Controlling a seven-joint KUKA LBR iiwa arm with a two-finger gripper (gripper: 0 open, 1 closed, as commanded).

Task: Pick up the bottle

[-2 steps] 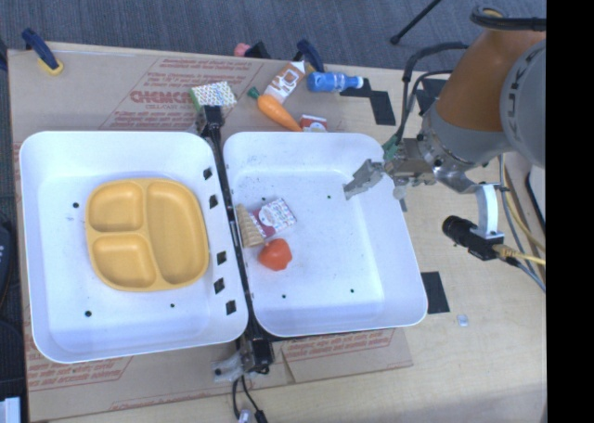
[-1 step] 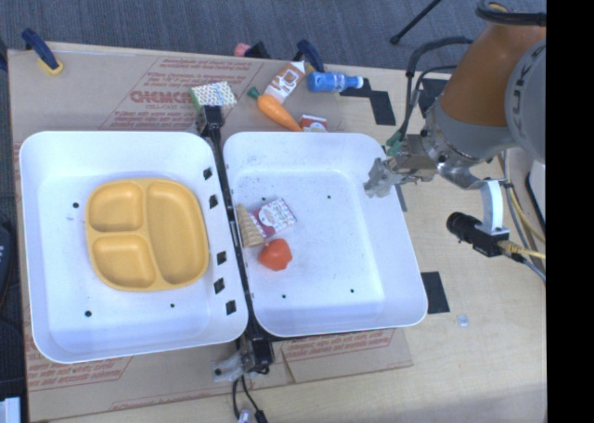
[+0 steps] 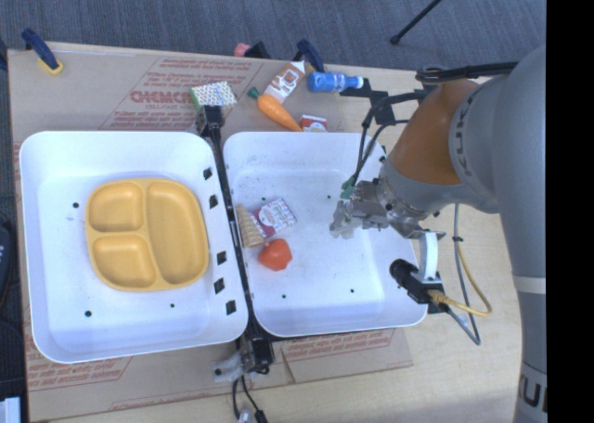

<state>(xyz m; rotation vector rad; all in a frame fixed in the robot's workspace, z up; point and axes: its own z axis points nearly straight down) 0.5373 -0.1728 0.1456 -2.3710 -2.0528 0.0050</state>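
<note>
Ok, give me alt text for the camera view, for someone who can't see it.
A grey and orange robot arm reaches from the right over the right white bin, gripper low near a red tomato-like toy and a small packet. The left bin holds a yellow divided plate. A blue bottle lies on the cardboard behind the bins.

Arm (image 3: 483, 143): grey, orange band above wrist, entering from right, bent down and leftward. Gripper (image 3: 345, 222): at arm's left end, pointing down-left, low; finger state not discernible. Cables along wrist.
</note>
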